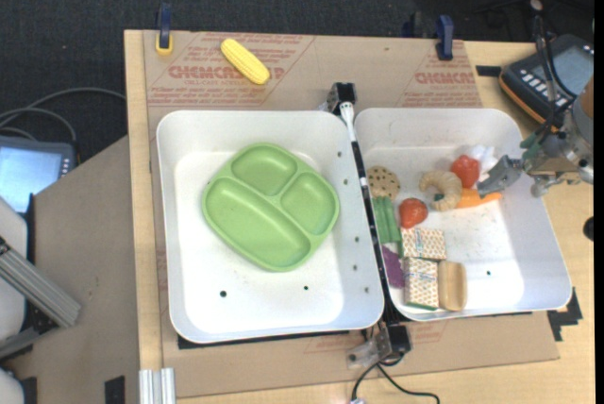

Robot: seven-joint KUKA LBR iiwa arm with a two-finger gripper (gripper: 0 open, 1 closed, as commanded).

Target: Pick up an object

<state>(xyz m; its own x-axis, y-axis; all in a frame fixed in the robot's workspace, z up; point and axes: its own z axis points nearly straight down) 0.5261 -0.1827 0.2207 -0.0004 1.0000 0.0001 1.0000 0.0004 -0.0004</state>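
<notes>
The right bin holds several toy foods. Among them are a red piece, an orange carrot, a beige knobbly piece, a red tomato, a round cookie, a green bean pod, two cracker packs, a bread roll and a purple piece. My gripper reaches in from the right, low over the bin's upper right part. Its tip is just right of the red piece and above the carrot. Nothing visibly sits in it.
The left bin holds a green divided plate. A yellow corn cob lies on the cardboard behind the bins. Clamps stand at the back edge, and a black and orange device sits at the far right.
</notes>
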